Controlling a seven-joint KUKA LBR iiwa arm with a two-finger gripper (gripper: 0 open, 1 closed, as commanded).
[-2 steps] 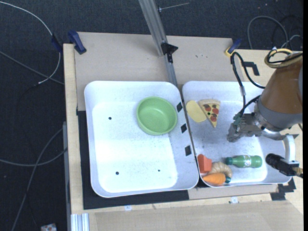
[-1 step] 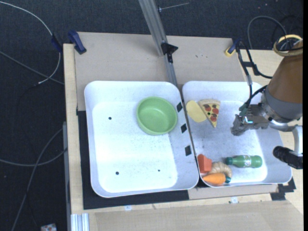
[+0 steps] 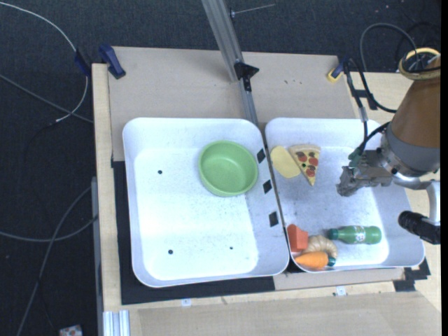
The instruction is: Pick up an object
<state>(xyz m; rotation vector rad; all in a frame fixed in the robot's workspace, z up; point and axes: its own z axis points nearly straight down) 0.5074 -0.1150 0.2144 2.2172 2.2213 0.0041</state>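
My gripper (image 3: 348, 186) hangs over the middle of the right bin (image 3: 329, 135), above bare floor, with nothing visible in it. A toy pizza slice (image 3: 306, 161) and a pale yellow disc (image 3: 284, 162) lie to its left near the bin's back left corner. In front of the gripper a green bottle (image 3: 356, 235) lies on its side. An orange carrot (image 3: 313, 261), a tan toy (image 3: 322, 244) and a red-orange block (image 3: 297, 237) crowd the bin's front left corner. A green bowl (image 3: 227, 167) stands in the left bin (image 3: 168, 208).
A metal pole (image 3: 225, 37) slants down from the top to the gap between the bins. Black cables (image 3: 360, 93) run along the right bin's back right. The grey and orange arm (image 3: 418, 128) covers the bin's right side.
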